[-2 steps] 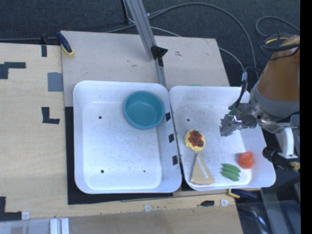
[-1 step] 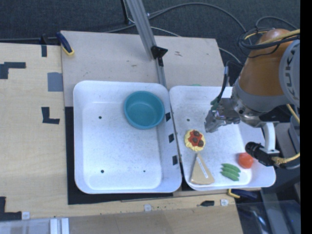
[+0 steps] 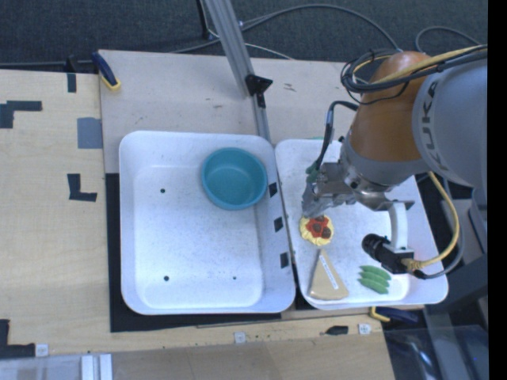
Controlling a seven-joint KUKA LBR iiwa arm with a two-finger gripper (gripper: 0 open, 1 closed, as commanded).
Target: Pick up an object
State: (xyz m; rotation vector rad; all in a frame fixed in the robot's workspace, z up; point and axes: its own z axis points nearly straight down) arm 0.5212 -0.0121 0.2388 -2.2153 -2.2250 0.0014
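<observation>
Fingers (image 3: 314,210), spread unclear, hover above pizza slice (image 3: 325,277) whose tip points toward them.

We see two bins of smooth white plastic, the left bin (image 3: 158,236) faintly speckled, the right bin (image 3: 428,287) alike. In the left one a blue bowl (image 3: 234,178) looks like matt plastic. The bench (image 3: 47,172) reads as pale, matt wood. The arm's orange band (image 3: 388,113) is glossy; its grey shell (image 3: 463,117) has a satin sheen. A bare metal pole (image 3: 230,34) slants at the far side.
</observation>
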